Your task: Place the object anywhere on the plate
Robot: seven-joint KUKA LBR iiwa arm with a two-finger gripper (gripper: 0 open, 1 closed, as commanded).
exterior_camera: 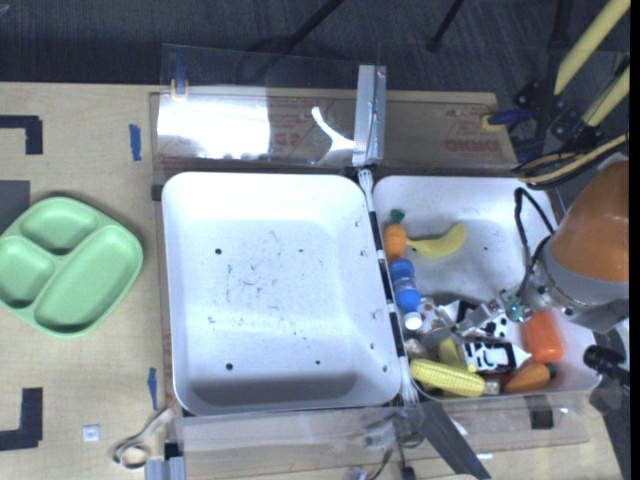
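The green divided plate lies on the wooden bench at the far left, outside both bins. The right bin holds the toys: a yellow banana, a small carrot, a blue bottle, a corn cob and orange pieces at the right. My gripper reaches down from the right into the clutter at the bin's front, over black and white parts. I see nothing lifted.
The left bin sits between the plate and the right bin, its raised divider wall separating the two. A clear panel stands behind the bins. Cables and stand legs lie at the back right.
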